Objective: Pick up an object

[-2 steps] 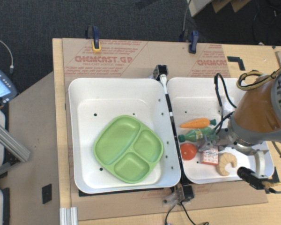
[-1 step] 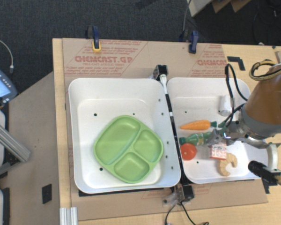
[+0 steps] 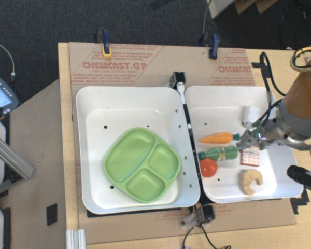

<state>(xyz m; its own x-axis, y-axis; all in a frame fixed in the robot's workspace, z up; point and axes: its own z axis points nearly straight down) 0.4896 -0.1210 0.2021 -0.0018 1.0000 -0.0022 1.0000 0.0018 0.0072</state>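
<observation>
Orange carrot (image 3: 216, 137) lies mid-right of the frame in the right bin (image 3: 225, 95), just left of my gripper (image 3: 247, 139). I'm in the approach; whether my gripper is open I cannot tell. Next probably calls for lowering squarely over it.

Two white bins side by side on bench. Left bin (image 3: 88, 139) holds a green divided plate (image 3: 141, 164), lying flat, 3 compartments. Right bin (image 3: 223, 95) holds an orange carrot (image 3: 216, 137), a green bottle (image 3: 221, 153) just below it, a red tomato (image 3: 208, 167) touching bottle's left end, a red-white packet (image 3: 250, 157), a tan croissant (image 3: 252, 181) near front, and a white item (image 3: 249, 114) near back. Arm enters from right; gripper (image 3: 249, 139) sits low over right bin, btwn carrot tip and packet. Nothing visibly btwn fingers.
</observation>
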